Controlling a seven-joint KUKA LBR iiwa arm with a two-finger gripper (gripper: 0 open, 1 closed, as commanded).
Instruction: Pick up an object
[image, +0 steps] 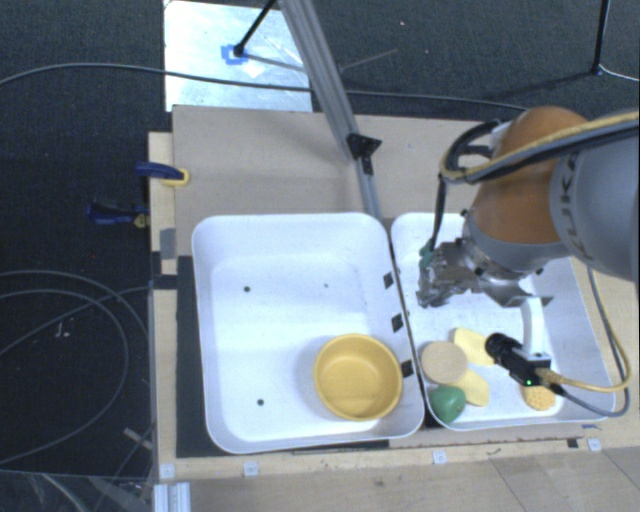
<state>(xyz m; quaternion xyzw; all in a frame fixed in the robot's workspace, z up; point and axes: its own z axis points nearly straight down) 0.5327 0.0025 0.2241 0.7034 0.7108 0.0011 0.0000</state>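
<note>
The gripper (432, 285) is seen low in the right bin (590, 330), by its left wall. Nothing is seen held. Just right and below lie a tan disc (443, 361), yellow pieces (470, 345) and a green lump (449, 402). A yellow bowl (357, 375) sits left, in the left bin (260, 300).

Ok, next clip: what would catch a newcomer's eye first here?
Probably the yellow bowl, alone near the front of the left bin. Next, the arm's big orange band looming over the right bin, whose front corner holds small food-like pieces, among them a green one.
</note>
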